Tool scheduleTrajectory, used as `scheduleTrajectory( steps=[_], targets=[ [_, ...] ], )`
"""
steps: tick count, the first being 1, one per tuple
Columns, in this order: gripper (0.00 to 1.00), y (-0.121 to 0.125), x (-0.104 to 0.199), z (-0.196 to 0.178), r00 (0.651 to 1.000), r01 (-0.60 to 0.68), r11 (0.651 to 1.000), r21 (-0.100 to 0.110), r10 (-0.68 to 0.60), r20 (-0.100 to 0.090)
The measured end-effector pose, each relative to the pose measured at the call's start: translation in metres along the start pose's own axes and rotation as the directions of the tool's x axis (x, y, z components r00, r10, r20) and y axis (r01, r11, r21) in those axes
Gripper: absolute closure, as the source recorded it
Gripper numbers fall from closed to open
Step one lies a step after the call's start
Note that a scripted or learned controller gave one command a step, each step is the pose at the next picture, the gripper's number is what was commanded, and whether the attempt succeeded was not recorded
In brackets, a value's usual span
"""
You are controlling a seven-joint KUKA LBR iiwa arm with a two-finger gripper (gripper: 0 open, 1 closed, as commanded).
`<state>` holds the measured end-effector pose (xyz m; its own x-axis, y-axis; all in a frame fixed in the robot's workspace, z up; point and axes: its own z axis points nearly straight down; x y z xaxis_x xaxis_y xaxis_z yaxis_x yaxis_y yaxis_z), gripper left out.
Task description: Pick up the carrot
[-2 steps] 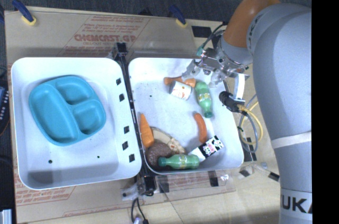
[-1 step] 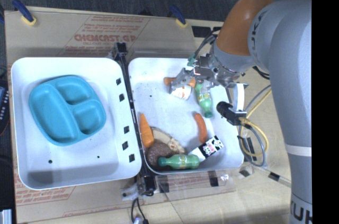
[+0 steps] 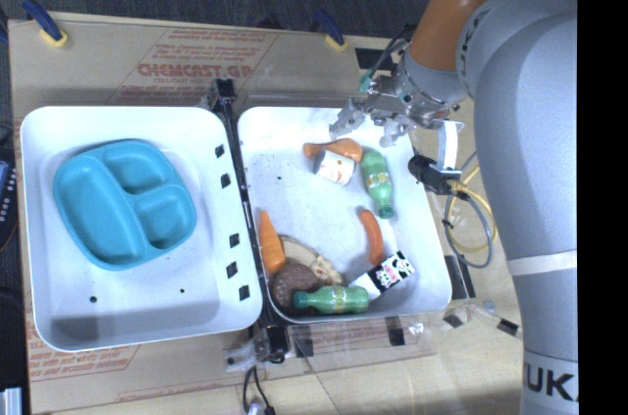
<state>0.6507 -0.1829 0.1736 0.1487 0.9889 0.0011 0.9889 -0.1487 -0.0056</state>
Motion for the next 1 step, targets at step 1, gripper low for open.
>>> scheduleTrajectory(
  steps=[1],
  targets=[
    [0.0, 0.0084, 0.0023, 0.0675, 0.994, -0.107, 0.994, -0.008, 0.107, -0.001]
  ],
)
